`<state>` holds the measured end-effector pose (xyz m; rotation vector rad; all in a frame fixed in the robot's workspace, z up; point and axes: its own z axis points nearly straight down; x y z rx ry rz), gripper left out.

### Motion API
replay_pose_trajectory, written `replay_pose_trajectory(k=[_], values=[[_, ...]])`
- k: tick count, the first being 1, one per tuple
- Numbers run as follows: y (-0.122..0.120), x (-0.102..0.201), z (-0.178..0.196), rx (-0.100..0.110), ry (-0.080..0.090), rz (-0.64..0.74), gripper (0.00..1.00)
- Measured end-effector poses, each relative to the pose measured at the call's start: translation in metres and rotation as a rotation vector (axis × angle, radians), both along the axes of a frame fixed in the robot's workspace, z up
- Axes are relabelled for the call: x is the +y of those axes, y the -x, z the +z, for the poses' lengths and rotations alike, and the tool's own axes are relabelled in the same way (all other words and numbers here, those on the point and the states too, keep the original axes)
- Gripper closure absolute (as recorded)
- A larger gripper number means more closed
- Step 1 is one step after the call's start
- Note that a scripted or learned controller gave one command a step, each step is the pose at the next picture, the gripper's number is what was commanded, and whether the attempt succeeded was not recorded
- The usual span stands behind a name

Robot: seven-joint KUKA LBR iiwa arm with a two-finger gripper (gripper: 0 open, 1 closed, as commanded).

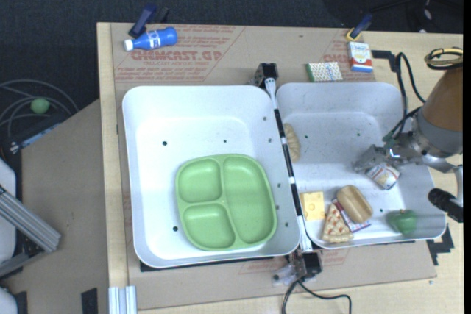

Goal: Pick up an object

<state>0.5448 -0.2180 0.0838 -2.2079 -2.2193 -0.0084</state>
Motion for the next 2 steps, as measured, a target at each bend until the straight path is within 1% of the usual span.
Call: replay_pose_trajectory(k=[1,2], values=[[0.000,-0.005,0.012,-0.006,0.011,-0.004,1.00],[-0.056,0.133,0.102,-0.009,0.008,0.000,1.00]])
